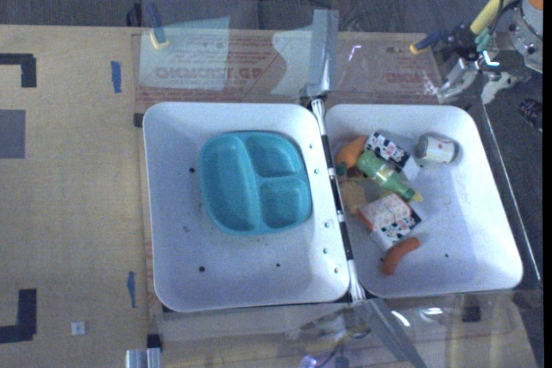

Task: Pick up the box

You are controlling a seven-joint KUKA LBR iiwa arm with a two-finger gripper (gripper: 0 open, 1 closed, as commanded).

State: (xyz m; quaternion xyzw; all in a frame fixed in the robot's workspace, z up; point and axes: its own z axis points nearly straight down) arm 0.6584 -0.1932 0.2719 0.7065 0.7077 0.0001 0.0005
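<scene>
The left bin (172, 271) holds a teal divided plate (256, 182), which sits a little toward the twelve o'clock side of the bin's middle, with its two smaller sections toward three o'clock. Just beside it, across the shared rim, the right bin (483, 246) carries a huddle of small things in its nine o'clock half. An orange piece (349, 152) lies at the cluster's eleven o'clock, touching a green bottle (384, 173) that slants down toward four o'clock. At the bottle's twelve o'clock rests a small black-and-white spotted carton (387, 149). The box (390, 219), white with a reddish top and black spots, lies just at the bottle's six o'clock, near the middle of the right bin. A sausage (400, 254) lies just at the box's six o'clock. A pale cup (435, 149) lies on its side at the bin's twelve o'clock, apart from the cluster. The gripper (470, 75) hangs outside the right bin beyond its one o'clock corner, well apart from the box, its pale fingers spread and holding nothing.
</scene>
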